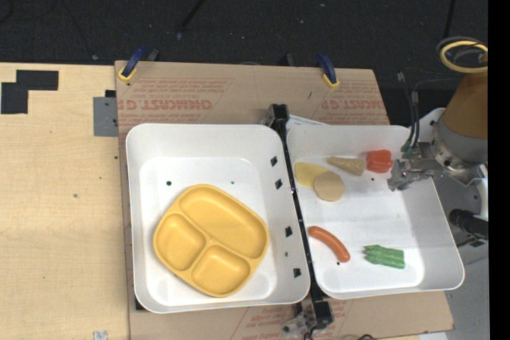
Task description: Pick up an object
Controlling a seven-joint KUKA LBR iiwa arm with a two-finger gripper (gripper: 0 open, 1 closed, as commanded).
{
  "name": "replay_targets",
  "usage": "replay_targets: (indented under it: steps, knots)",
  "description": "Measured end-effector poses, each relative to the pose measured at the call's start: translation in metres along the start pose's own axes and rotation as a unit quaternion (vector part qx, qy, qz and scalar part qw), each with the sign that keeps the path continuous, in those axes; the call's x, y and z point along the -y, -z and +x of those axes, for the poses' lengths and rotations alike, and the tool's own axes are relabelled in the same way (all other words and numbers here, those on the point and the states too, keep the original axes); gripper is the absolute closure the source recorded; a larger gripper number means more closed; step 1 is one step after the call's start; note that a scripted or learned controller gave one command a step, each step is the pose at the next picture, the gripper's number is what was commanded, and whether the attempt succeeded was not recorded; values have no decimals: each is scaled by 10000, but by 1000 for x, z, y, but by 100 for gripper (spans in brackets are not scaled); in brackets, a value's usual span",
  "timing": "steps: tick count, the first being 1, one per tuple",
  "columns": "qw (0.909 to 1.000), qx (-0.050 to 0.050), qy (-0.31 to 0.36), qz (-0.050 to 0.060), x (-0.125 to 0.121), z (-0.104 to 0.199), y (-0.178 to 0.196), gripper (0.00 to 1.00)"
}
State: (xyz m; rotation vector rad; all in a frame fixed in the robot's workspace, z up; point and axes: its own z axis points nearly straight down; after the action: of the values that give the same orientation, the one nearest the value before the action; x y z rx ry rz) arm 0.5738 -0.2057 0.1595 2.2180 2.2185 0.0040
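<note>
The right bin (430, 251) holds several toy foods. A red piece (378, 161) lies near its far right, with a tan cone (346, 165) just left of it. A pale yellow piece (308, 172) and a round beige piece (328, 187) touch near the bin's left wall. An orange-red sausage (330, 243) and a green piece (385, 256) lie toward the front. My gripper (401, 173) hangs at the right side of this bin, just right of the red piece, with nothing seen in it.
The left bin (151, 151) holds a yellow divided tray (210, 238). A black divider (292, 203) runs between the bins. Blue-and-yellow clamps (327, 69) pin the cardboard at the back. The arm's body (466, 119) stands at the right edge.
</note>
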Motion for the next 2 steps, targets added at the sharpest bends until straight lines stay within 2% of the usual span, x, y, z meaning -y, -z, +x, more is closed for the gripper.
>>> replay_targets:
  steps: [1, 2]
  knots:
    - [10000, 1, -1, 0, -8, -4, 60, 100]
    - [10000, -4, -2, 17, -8, -4, 82, 100]
